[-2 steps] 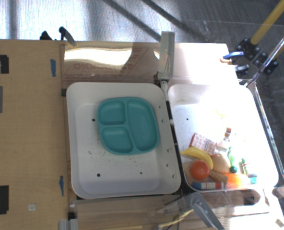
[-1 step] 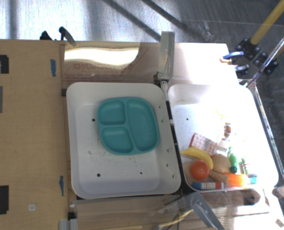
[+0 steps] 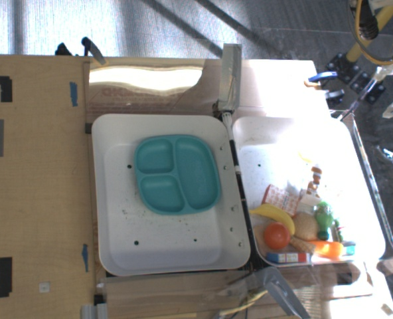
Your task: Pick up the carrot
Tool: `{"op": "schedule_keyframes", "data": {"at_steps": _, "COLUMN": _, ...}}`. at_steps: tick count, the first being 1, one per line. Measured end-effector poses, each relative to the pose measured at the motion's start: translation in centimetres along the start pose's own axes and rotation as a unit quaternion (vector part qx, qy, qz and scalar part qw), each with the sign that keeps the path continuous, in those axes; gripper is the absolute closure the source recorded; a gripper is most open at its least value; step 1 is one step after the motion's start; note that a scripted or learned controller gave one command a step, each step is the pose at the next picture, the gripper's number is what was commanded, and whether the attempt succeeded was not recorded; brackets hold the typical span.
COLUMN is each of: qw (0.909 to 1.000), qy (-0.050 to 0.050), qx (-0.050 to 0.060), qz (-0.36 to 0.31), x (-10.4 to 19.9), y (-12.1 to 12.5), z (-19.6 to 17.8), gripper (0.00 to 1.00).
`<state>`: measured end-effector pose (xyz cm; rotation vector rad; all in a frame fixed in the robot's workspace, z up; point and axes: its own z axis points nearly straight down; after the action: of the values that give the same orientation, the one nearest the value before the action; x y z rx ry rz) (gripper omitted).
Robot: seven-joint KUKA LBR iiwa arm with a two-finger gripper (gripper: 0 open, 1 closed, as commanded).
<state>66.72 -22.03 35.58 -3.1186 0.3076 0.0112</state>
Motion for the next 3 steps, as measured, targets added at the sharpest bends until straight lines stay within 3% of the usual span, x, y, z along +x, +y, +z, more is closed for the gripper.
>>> {"op": "schedule_keyframes", "data": {"at_steps": 1, "qw": 0.9840, "qy": 0.003, "qx": 0.000, "qz": 0.178, "x": 0.0, "y": 0.2, "z": -1.0, "gripper": 0.00}}
{"op": "schedule_keyframes", "data": {"at_steps": 2, "qw": 0.9839, "qy": 0.003, "qx": -0.001, "qz": 0.179, "x": 0.0, "y": 0.2, "z": -1.0, "gripper": 0.00}}
{"op": "schedule_keyframes", "data": {"at_steps": 3, "qw": 0.9837, "qy": 0.003, "qx": 0.003, "qz": 0.180, "x": 0.0, "y": 0.0, "z": -2.1, "gripper": 1.00}}
